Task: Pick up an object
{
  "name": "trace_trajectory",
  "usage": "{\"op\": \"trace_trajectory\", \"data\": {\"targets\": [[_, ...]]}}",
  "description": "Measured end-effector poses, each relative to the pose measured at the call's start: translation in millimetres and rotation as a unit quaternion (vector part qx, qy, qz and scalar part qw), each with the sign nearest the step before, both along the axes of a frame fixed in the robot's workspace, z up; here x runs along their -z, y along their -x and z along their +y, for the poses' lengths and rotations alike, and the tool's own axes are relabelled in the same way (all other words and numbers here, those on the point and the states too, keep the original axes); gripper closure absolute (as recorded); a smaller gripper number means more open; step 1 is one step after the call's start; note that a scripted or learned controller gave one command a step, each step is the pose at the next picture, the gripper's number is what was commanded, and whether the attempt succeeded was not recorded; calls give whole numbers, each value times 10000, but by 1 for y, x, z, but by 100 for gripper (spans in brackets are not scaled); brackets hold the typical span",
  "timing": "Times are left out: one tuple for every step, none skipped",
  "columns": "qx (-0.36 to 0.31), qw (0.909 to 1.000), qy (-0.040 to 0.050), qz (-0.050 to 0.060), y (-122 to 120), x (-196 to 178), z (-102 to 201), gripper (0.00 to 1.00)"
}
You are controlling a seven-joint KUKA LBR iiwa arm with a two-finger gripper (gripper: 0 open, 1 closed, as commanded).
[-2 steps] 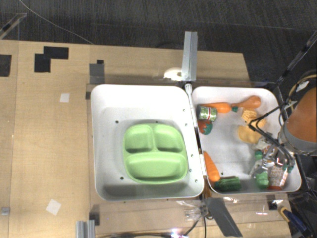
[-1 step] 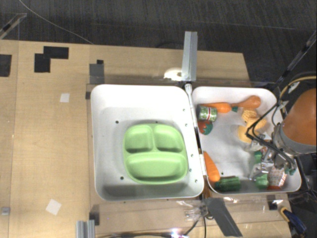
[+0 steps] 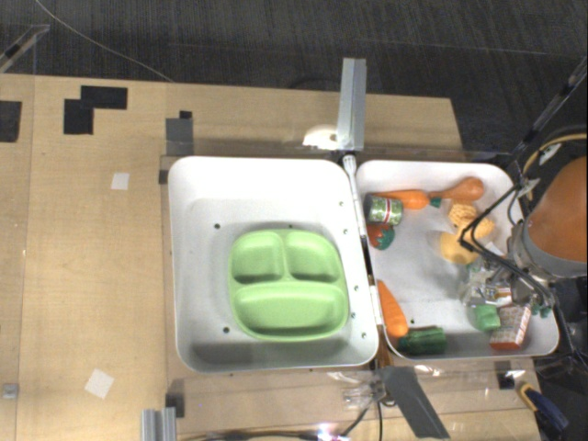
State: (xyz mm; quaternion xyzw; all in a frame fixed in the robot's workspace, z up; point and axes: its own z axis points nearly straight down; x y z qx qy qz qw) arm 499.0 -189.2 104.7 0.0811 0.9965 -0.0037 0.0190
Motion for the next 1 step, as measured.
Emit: {"op": "trace_trajectory", "data": {"targets": [[505,9987,-54,76,-32,-120,48,100]]}}
